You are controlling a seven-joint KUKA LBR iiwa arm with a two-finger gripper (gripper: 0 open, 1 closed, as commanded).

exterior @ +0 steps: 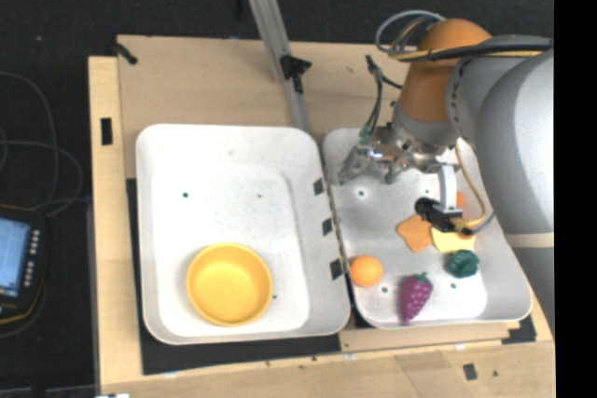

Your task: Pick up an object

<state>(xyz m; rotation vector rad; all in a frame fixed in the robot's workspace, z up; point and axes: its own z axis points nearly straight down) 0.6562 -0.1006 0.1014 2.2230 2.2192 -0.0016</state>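
In the right bin I see a purple grape bunch near the front edge. Its long axis runs front to back, stem end pointing away, and an orange sits just beside it. The end effector hangs over the bin's far-left corner. I can't tell whether it is spread or closed.

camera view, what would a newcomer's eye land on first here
The yellow bowl stands out brightly against the left bin, near its front edge. The big grey arm with its orange band reaches in over the right bin, where small toys cluster at the front: an orange ball, purple grapes and a green piece.
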